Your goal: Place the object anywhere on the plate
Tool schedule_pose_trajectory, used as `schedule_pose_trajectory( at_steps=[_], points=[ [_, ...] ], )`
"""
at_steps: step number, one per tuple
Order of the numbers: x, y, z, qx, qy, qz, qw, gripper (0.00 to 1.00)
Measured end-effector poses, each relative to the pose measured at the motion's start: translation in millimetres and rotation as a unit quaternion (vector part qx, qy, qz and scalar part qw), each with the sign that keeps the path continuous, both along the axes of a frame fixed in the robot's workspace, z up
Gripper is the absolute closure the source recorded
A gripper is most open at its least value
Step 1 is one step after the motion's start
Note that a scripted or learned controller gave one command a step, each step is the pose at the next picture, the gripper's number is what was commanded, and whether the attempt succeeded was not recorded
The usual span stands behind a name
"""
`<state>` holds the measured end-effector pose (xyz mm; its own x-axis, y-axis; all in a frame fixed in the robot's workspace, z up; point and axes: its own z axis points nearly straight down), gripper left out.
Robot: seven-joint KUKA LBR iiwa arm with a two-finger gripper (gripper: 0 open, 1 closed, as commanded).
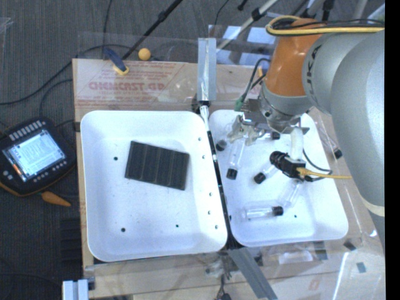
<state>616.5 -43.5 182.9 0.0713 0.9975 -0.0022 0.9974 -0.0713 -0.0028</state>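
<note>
My gripper hangs low over the right bin's far-left corner; whether it grips anything I cannot tell. Clear capped tubes lie scattered there. The dark plate in the left bin sits bare; placing remains.

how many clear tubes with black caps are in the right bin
About 4: one by the left wall, one mid-bin, one near the front, one under the arm, which may hide more.

Faint, unreadable red print on cardboard
</note>
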Motion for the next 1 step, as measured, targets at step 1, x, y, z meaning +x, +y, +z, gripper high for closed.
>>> schedule_pose_trajectory(
  at_steps=[1],
  points=[
    [-64.4, 84.0, -0.5, 0.0013, 0.001, 0.056, 0.9984, 1.00]
  ],
)
